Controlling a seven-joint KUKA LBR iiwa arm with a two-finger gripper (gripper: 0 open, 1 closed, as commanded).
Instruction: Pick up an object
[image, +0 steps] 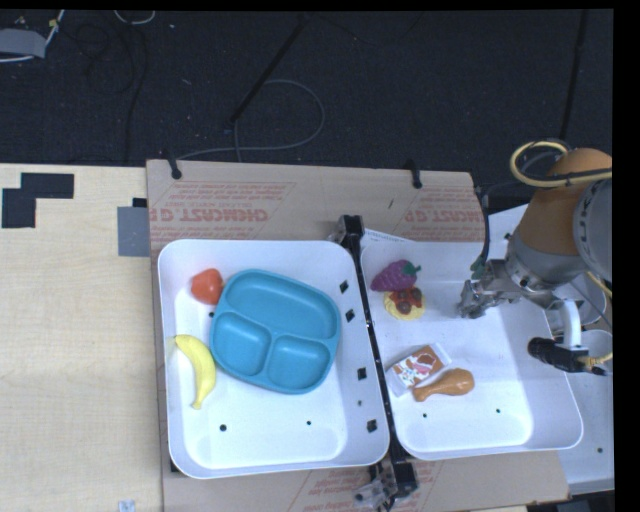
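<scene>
nearest me, drumstick (446, 383) lies low in right bin (520, 435), beside card (415, 365). gripper (478, 300) sits over bare floor, apart from grapes (396, 275); closing here i'd likely grab nothing.

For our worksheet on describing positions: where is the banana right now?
The banana lies in the left bin, near its left wall, beside the blue divided plate and below the red tomato.

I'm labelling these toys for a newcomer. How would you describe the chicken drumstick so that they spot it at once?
Look in the right bin, toward its front. The chicken drumstick lies there beside a small printed packet. It is plain golden-brown and club-shaped, unlike the purple grapes farther back.
</scene>
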